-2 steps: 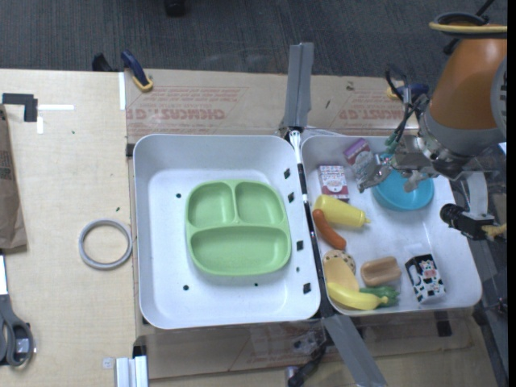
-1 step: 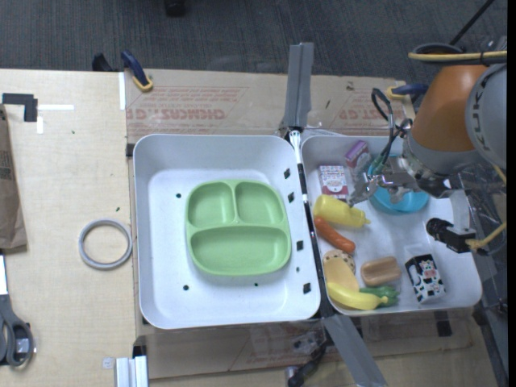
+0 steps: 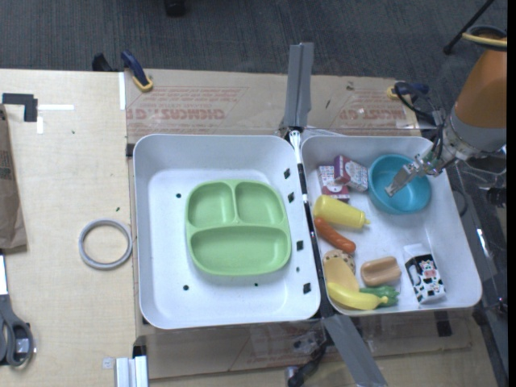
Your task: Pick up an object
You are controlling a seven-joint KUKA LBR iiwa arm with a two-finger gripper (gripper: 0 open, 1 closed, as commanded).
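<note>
presently the gripper (image 3: pixel 401 182) hangs over the blue bowl (image 3: pixel 401 187) in the right bin (image 3: pixel 456 216), presumably chosen as the target; finger opening cannot be determined.

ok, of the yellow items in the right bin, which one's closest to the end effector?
The yellow bottle, lying just left of the blue bowl that the end effector is over. The banana sits far off at the bin's near edge.

Scissors (image 3: pixel 14 339) and brown bag (image 3: pixel 10 184) cut off at left edge
</note>
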